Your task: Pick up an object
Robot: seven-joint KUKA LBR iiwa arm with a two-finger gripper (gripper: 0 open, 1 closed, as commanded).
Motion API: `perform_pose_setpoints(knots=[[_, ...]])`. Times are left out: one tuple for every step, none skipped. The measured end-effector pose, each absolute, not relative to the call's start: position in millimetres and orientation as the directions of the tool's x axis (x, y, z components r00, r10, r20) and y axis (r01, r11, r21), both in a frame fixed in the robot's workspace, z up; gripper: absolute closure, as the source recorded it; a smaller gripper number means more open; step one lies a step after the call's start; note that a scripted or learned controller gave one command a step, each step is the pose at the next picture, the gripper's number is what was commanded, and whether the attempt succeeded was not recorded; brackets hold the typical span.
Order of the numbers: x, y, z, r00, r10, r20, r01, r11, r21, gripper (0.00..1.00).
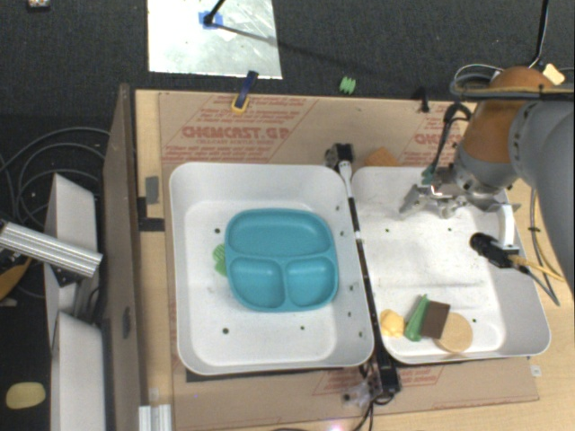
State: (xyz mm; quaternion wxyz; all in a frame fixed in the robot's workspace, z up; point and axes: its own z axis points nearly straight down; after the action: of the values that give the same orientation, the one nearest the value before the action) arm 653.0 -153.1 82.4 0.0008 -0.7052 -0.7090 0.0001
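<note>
- Left bin [193,241]: a blue tray [280,259] with three compartments lies at its middle; a green piece [218,259] peeks out from under the tray's left edge.
- Right bin [404,259]: four small things cluster at the near edge, touching one another — a yellow piece [391,322], a green stick [417,318], a brown block [436,319] and a tan disc [455,332].
- End effector [435,200]: over the right bin's far side, well apart from the cluster, its fingers spread with nothing between them.
- Arm [526,133]: enters at right, over the table's edge.
</note>
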Motion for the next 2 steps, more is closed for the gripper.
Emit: perform_pose_setpoints(knots=[[670.4,-210,143,0.001,1.000,-0.004,1.000,-0.001,0.009,0.00],[645.2,-171,82,-0.005,1.000,0.002,1.000,0.005,-0.003,0.00]])
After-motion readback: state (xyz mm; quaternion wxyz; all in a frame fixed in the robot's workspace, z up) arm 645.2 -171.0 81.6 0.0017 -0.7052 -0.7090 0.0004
